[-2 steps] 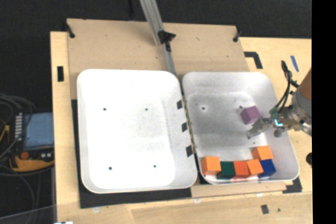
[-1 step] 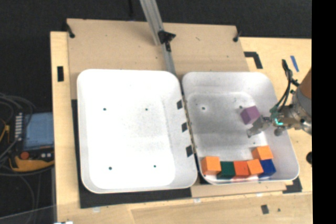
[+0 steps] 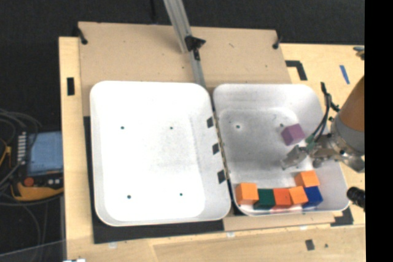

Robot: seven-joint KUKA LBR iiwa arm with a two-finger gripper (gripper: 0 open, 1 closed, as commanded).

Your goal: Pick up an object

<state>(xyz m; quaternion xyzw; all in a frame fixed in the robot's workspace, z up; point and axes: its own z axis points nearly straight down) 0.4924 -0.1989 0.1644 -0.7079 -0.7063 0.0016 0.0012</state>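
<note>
tool (image 3: 296, 157) state: cannot tell | purple block (image 3: 292, 133) at its 12 o'clock, isolated | best target: centre over it, descend straight, avoid crowded block row (image 3: 279, 196)

Left bin (image 3: 153, 150); metal pole (image 3: 175, 3); cables (image 3: 18, 132).

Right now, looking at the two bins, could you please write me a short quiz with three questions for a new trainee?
1. True or false: the purple block lies in the left bin.
2. Which block sits at the left end of the row along the right bin's near wall? A) green block B) orange block C) blue block
3. Fill in: the gripper hovers over the ___ bin.

Key: 1 false, it lies apart from the row in the right bin. 2 B. 3 right.
</note>
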